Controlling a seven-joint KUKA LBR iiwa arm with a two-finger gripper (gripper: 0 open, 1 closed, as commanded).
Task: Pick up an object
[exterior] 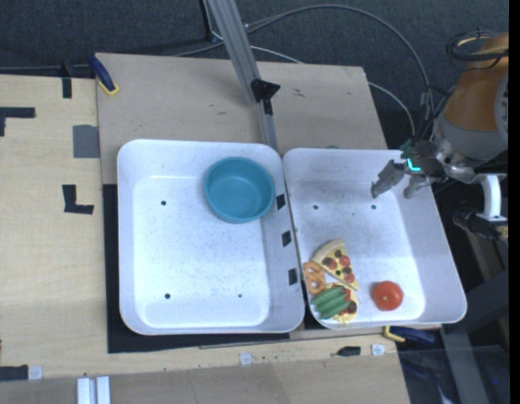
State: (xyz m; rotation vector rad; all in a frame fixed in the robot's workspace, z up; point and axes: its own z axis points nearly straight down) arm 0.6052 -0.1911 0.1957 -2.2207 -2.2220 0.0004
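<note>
Reaching has only begun, by my judgement: nothing is grasped yet. Going left to right, the pale wooden table (41,225) carries the left bin (151,301), with a blue bowl (238,189) at its 1 o'clock corner. The right bin (361,242) holds a pizza-slice toy (331,280) at 7 o'clock and a red tomato (387,295) at 5 o'clock, both near the front wall. The gripper (396,181) hovers at the bin's 1 o'clock edge, fingers spread, pinching nothing. The next move likely calls for travelling toward 6 o'clock, then descending over the tomato or pizza. Dark carpet (75,15) and cables (344,23) lie beyond the table.
</note>
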